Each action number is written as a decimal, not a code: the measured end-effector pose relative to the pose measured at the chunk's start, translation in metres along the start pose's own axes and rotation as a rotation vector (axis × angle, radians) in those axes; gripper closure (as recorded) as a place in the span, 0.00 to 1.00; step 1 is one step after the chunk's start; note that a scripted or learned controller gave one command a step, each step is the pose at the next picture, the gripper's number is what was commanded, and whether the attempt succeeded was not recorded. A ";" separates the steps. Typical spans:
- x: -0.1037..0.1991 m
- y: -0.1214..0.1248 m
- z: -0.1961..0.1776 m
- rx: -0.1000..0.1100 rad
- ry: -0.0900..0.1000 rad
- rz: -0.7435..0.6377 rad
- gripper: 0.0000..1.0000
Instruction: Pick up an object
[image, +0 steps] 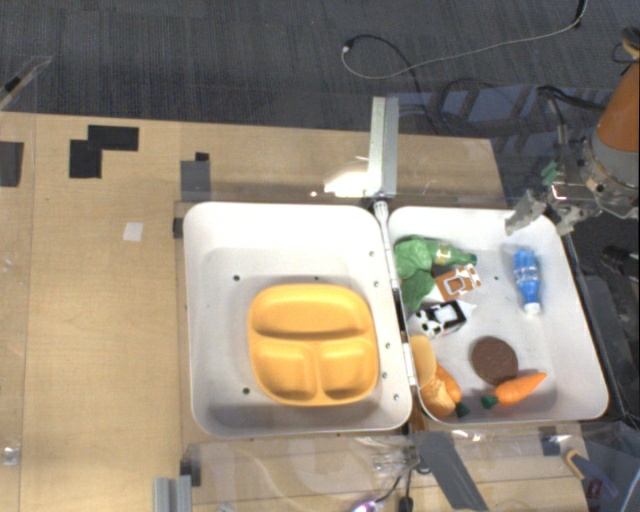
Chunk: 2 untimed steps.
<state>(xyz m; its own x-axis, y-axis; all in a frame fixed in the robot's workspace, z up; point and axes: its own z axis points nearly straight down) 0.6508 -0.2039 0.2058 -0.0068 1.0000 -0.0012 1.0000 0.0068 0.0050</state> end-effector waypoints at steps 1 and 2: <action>-0.001 -0.024 0.117 -0.004 -0.001 -0.095 0.00; 0.001 -0.021 0.104 -0.011 -0.002 -0.099 1.00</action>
<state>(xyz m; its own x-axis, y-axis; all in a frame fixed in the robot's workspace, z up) 0.6302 -0.2036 0.1018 -0.1053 0.9944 -0.0045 0.9943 0.1053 0.0155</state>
